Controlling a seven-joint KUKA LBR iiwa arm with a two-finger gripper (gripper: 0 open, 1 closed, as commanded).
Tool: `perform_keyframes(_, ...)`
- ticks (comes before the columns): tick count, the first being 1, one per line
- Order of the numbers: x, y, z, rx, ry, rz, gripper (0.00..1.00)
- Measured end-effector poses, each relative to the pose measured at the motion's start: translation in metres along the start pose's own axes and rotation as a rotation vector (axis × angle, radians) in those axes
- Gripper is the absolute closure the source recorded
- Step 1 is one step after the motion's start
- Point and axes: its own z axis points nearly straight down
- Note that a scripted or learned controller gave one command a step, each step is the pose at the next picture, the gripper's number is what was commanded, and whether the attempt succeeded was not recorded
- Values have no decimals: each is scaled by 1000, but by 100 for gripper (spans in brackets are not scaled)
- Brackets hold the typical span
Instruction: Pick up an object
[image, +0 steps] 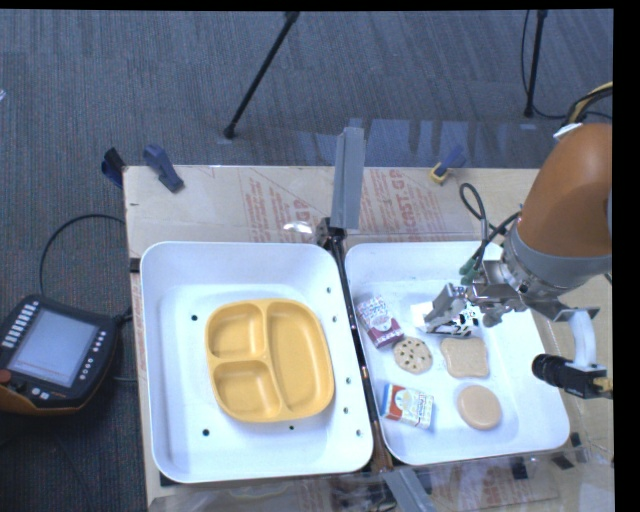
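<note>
claw (447, 312) hanging low over the right bin (540, 420), can't tell its grip from here. cookie (412, 354) just below-left of it, toast slice (466, 357) right under, round biscuit (479, 407) further down, yellow tray (269, 359) well left.

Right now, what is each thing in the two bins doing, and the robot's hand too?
Yellow tray: lying flat in the left bin, nothing in its three sections.
Cookie: flat in the right bin.
Toast slice: flat, beside the cookie.
Round tan piece: flat, lying apart.
Red packet: lying down, tilted.
Small carton: lying on its side.
End effector: low over the right bin, near the toast slice.
</note>
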Motion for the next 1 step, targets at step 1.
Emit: perform_keyframes(1,4,40,120,10,3,-108,0)
